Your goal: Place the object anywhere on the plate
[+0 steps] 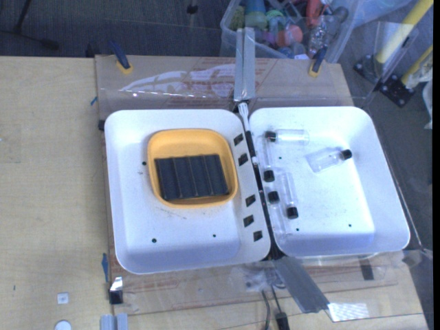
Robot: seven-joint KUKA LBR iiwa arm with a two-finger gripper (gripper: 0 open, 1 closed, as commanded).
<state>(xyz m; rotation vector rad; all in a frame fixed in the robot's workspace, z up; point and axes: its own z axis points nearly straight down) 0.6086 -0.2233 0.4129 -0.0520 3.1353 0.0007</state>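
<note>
Near the left edge of the right bin (357,218), clear vials (283,192) are bunched and easily missed or slipped, well apart from the plate (159,146) in the left bin (127,205); the gripper's state cannot be told.

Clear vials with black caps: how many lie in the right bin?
4: one vial near the top, one right of it, two by the divider.
</note>
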